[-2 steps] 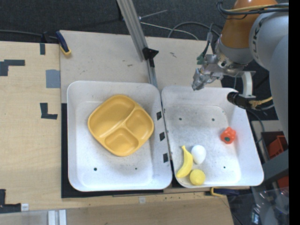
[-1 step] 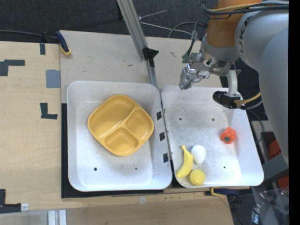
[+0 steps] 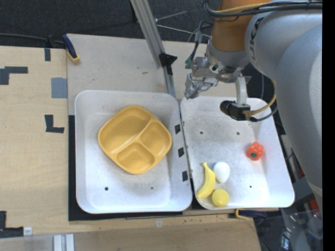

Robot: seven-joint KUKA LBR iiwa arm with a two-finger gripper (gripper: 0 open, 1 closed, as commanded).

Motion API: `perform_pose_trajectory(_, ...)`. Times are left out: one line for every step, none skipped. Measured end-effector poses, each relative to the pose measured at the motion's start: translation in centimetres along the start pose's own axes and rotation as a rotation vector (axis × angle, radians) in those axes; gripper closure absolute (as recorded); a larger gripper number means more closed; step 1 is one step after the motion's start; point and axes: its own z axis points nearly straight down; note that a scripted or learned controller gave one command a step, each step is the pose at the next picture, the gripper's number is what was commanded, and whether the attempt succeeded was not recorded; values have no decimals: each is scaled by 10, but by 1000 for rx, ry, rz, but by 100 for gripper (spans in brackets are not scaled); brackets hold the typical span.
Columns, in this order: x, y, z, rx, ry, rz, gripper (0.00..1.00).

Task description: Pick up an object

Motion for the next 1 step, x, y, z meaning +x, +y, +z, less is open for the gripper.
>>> perform_pose_trajectory(56, -7, 3, 2, 0, 0, 100)
